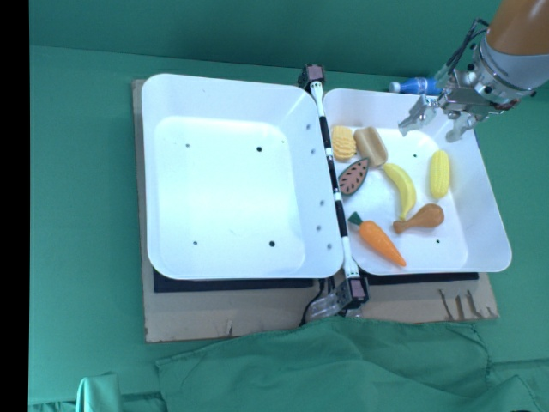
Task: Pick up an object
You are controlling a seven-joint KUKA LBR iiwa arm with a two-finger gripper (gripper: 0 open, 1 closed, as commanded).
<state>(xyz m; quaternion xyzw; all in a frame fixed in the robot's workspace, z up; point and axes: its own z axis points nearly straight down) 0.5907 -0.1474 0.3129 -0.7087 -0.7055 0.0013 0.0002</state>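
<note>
Camera view, looking down at a slant on a green-covered tabletop (77,187).

Item 1: left bin (171,97), shallow, white, with small dark holes in its floor, lying toward the tabletop's left side. Item 2: right bin (480,230), same make, touching the left bin along a hinged black-and-white divider strip (326,157) that runs between them. Both bins rest on a brown cardboard sheet (257,316) over a dark mat.

Contents of the right bin, all toy foods:
- ridged yellow piece (344,142), at the bin's far-left part, beside the divider.
- tan bread-like piece (371,146), just beside the ridged piece.
- brown oval piece with dark specks (352,177), near the divider.
- banana (401,189), curved, mid-bin.
- corn cob (439,173), toward the bin's right side.
- drumstick (419,219), brown, touching or just beside the banana's lower tip.
- carrot (377,240), orange with a green top, near the bin's front-left corner.

Item 3: arm, grey wrist with orange band (523,11), entering over the tabletop's far-right corner. Its pincer (436,120) hangs above the right bin's far edge, fingers apart, nothing between them. A blue and white object (413,85) lies just behind the bin's far rim.

Green cloth (343,367) is bunched along the tabletop's front edge.
</note>
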